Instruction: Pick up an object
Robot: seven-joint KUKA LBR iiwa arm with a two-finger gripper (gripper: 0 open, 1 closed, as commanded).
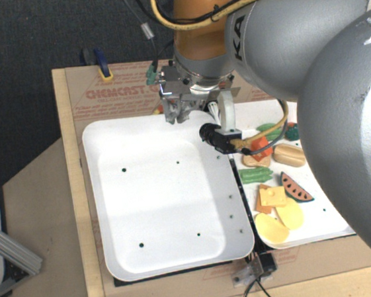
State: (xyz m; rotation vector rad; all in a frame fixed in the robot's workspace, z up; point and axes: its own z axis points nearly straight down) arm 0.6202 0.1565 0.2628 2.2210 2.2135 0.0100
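Observation:
My gripper (177, 114) hangs over the far edge of the left white bin (112, 206), near its back right corner, and I see nothing in it. The toy foods lie in the right bin (331, 228): a watermelon slice (297, 189), an orange cheese block (271, 197), yellow round pieces (281, 223), a green bean pod (255, 175), a tan bun (289, 156) and a red piece (260, 145). They lie to the right of and nearer than the gripper. The arm hides much of the right bin.
A black cable fitting (215, 138) hangs from the wrist over the wall between the two bins. The bins rest on a brown cardboard sheet (76, 123). A blue clamp (102, 62) sits at the board's far edge.

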